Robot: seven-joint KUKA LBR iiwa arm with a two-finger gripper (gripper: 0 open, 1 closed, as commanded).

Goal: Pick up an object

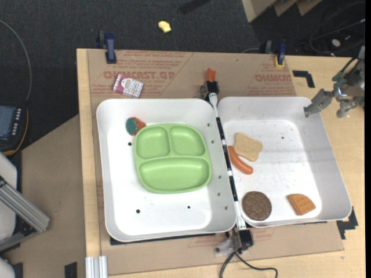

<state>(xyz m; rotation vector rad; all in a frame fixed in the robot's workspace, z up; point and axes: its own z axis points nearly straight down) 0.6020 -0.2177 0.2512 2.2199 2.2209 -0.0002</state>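
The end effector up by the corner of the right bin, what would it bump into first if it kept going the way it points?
Probably the right bin's bare white floor near its far corner. The end effector seems to point down-left, though depth is unclear.

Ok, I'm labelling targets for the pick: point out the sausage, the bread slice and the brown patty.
sausage (240,160): camera view, middle of its length.
bread slice (248,147): camera view, centre of its top face.
brown patty (256,205): camera view, centre of the disc.
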